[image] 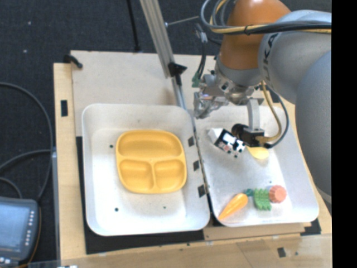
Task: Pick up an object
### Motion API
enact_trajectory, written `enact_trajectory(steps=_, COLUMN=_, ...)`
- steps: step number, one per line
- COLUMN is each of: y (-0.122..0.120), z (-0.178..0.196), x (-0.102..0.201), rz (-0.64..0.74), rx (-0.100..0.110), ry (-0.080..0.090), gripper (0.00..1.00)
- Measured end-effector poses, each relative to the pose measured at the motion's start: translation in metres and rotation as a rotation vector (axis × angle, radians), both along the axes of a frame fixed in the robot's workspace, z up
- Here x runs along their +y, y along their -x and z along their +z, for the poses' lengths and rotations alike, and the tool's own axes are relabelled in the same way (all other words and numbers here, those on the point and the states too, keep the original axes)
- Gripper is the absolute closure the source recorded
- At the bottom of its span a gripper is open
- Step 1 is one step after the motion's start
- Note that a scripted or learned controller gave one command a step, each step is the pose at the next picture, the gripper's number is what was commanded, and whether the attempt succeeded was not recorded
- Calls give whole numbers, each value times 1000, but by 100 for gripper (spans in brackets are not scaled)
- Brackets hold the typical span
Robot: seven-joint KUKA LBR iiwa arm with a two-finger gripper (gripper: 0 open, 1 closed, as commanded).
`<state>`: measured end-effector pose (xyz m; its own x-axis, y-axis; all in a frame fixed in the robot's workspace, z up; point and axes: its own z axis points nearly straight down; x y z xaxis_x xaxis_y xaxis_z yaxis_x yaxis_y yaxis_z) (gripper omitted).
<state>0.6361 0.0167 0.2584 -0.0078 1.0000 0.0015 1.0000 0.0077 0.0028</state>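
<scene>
My gripper (pixel 205 106) hangs over the far left corner of the right bin (pixel 290 205), close to the wall between the two bins. Just below and right of it lies a small white and black toy (pixel 227 141), with a yellow piece (pixel 258 152) beside that. Near the front of the same bin rest an orange carrot (pixel 233 205), a green block (pixel 261 199) and a pink round piece (pixel 277 193). I see nothing between the fingers.
A yellow divided tray (pixel 150 161) sits in the middle of the left bin (pixel 95 211). A slanted metal rail (pixel 159 35) rises behind the bins. The large grey arm with its orange band (pixel 254 13) overhangs the right bin's far side.
</scene>
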Motion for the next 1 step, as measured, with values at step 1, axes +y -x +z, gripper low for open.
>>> enact_trajectory(steps=1, y=3, z=-16, x=50, rz=-2, rx=5, ry=1, gripper=100)
